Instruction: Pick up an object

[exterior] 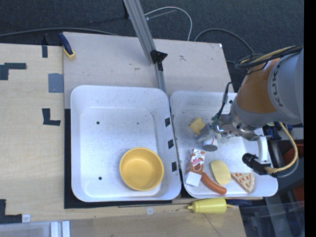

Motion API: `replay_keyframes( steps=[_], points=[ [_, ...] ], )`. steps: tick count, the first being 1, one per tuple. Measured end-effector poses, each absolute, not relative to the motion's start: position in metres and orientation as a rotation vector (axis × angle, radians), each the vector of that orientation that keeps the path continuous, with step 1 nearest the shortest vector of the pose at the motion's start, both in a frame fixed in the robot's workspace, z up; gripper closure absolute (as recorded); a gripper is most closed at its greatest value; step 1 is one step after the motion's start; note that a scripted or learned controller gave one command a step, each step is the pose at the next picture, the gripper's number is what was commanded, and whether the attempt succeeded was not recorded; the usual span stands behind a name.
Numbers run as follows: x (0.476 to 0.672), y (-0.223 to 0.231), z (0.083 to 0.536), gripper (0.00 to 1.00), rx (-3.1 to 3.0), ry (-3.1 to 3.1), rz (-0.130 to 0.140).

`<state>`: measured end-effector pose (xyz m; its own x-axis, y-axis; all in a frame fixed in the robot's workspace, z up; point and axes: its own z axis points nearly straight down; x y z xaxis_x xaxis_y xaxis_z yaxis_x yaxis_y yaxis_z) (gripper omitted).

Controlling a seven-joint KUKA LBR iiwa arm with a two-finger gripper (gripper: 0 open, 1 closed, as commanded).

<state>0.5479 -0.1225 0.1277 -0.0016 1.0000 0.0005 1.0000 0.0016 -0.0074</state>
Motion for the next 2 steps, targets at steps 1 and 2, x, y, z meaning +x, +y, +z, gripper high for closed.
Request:
replay_keyframes(
  steps=[1, 2],
  points=[
    [0.549, -0.122, 0.140, 1.00, -2.215, -2.222, 0.004],
    [0.556, -0.127, 0.199, 1.00, -2.223, -2.226, -0.004]
  ],
)
